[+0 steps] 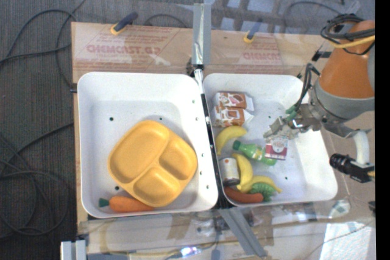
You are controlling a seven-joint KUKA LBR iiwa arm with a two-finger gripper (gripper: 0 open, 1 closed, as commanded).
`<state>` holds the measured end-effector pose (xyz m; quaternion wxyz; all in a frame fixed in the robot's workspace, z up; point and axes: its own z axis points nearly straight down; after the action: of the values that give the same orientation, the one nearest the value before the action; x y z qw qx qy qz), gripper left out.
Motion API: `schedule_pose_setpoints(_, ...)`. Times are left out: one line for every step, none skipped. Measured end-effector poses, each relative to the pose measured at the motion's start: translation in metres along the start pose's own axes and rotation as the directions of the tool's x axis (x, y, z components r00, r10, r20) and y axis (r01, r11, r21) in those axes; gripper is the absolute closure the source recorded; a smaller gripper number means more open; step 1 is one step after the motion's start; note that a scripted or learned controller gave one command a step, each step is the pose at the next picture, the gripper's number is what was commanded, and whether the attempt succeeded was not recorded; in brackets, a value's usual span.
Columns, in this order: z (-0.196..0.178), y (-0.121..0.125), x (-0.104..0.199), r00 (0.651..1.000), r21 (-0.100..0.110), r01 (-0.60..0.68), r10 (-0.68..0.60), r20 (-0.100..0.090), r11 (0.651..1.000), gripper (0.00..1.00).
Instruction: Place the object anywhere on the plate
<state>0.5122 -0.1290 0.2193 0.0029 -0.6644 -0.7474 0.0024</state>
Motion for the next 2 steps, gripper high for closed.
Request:
schedule_pose_setpoints(0.039,0.016,0.087,0.945,0.001,0.326,-0.326,-0.001,0.945,1.00)
schedule_pose_setpoints(0.039,0.003,0.175,0.889,0.002,0.458,-0.458,0.000,0.889,1.00)
